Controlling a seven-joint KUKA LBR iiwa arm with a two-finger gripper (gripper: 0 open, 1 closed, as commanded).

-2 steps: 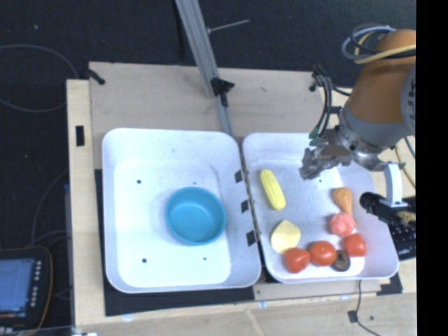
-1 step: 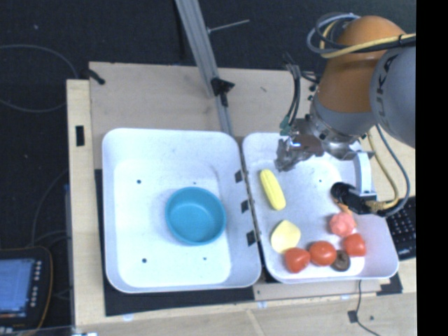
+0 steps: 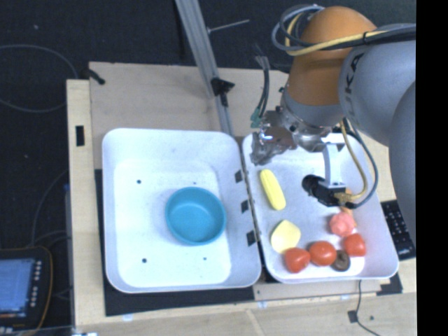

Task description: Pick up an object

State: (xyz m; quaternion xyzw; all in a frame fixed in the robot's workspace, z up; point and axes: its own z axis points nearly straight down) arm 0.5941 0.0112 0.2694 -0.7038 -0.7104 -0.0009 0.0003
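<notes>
- The corn (image 3: 272,189), a yellow cob, lay in the right bin (image 3: 374,263) near that bin's left wall, its length running roughly from the bin's far end toward the near end; it looked the likeliest pick because it was the nearest thing to the jaws.
- The jaws (image 3: 261,148) hung just beyond the cob's far tip, close above the bin's far left corner and apart from the cob; nothing showed between them.
- Whether they stood open or closed could not be made out from above.
- Standing at one end of the cob and not over its middle, the jaws would, by my judgement, need to shift nearward along it before a grasp across its narrow width could work.
- Nearer the camera in the same bin lay a pale yellow piece (image 3: 284,235), then two tomatoes (image 3: 309,255), a red piece (image 3: 354,244), a pink piece (image 3: 341,223) and a small dark thing (image 3: 341,261), clustered at the near end and well clear of the cob.
- A blue bowl (image 3: 195,215) sat alone in the left bin (image 3: 122,159).
- Both bins rested side by side on the surface (image 3: 140,93), probably so that things could be moved from one to the other.
</notes>
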